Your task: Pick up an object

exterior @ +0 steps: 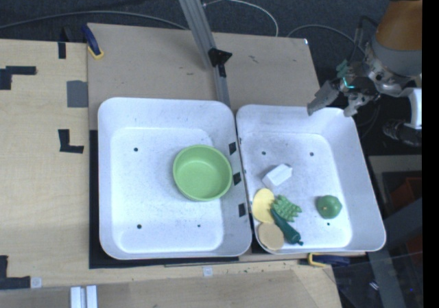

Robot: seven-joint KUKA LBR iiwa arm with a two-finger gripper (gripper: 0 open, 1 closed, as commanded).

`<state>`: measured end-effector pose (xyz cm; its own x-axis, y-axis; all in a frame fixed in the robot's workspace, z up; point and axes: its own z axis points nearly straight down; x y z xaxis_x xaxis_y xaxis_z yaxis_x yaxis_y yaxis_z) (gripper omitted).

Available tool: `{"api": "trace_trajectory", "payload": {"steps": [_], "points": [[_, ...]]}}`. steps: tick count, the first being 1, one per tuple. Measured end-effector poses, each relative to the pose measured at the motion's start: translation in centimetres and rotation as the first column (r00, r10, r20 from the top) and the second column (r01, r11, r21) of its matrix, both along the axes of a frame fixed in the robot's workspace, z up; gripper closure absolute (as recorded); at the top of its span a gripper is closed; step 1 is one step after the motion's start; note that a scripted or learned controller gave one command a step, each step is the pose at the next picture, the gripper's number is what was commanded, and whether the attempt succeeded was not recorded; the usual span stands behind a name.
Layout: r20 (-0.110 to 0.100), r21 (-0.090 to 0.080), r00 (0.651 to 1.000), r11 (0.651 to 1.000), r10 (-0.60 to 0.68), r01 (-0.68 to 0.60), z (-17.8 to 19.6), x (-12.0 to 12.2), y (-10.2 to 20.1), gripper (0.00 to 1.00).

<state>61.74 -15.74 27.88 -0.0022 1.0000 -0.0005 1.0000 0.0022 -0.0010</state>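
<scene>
In the camera view, the pincer is seen above the far right corner of the right bin, its two fingers spread apart with nothing between them. Below it, well apart, a white block, a green ball, a yellow piece and a green leafy toy are seen. Far to its left, a green bowl is seen in the left bin.
</scene>
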Motion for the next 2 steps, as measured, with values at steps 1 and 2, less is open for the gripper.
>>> {"api": "trace_trajectory", "payload": {"steps": [1, 2], "points": [[0.0, 0.0, 1.0, 1.0, 0.0, 0.0, 0.0, 0.0, 0.0, 0.0], [-0.006, 0.0, 1.0, 1.0, -0.001, 0.001, -6.5, 0.1, 0.2, 0.0]]}}
